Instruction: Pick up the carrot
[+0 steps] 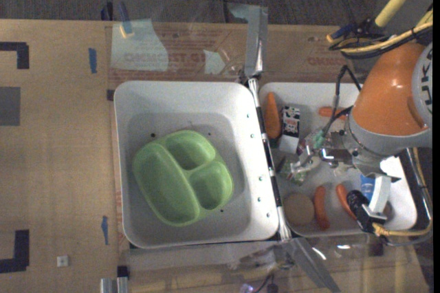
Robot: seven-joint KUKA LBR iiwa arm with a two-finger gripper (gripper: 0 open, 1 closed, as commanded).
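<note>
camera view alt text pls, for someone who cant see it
A grey and orange robot arm reaches from the right over the right white bin, its gripper above a clutter of small items, with a carrot lying by the bin's left wall. The left white bin holds a green divided plate.

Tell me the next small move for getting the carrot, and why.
Probably shift the gripper toward the right bin's left wall and a little toward its far end. The carrot lies lengthwise along that wall, while the gripper hangs mid-bin, above clutter beside a small black-and-white box, not yet over the carrot.
</note>
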